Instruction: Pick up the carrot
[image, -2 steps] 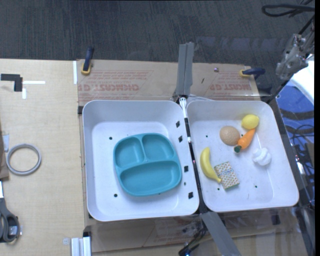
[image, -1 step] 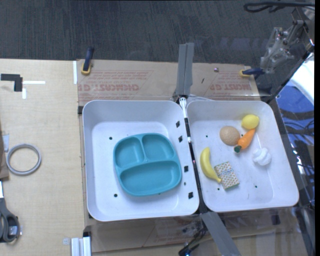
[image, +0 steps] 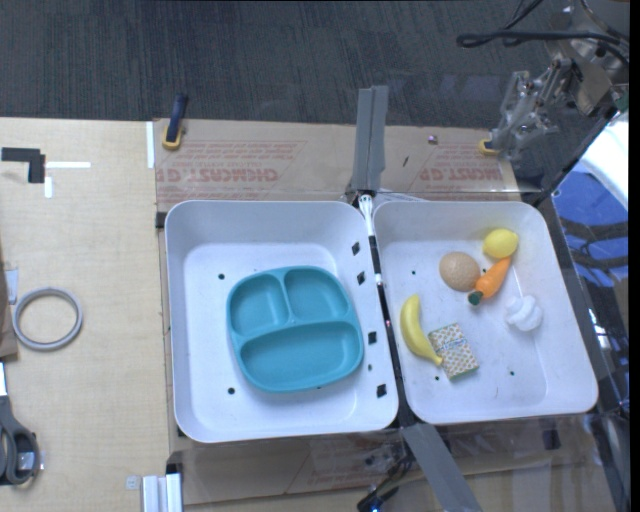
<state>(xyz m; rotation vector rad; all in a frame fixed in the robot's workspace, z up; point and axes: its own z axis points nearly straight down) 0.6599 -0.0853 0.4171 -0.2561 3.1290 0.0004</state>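
Observation:
The carrot (image: 492, 279) is small and orange with a green end, and it lies slanted in the right bin (image: 565, 385). Its upper tip touches a yellow lemon (image: 500, 243), and a tan egg-shaped object (image: 459, 270) sits just to its left. My gripper (image: 524, 103) hangs at the top right, beyond the bin's far rim and well away from the carrot, with nothing seen in it.
Also in the right bin are a banana (image: 418, 330), a patterned square packet (image: 453, 350) and a white lumpy object (image: 522, 313). A blue divided plate (image: 295, 328) lies in the left bin (image: 190, 300). A tape roll (image: 45, 318) and scissors (image: 15, 450) lie on the bench at left.

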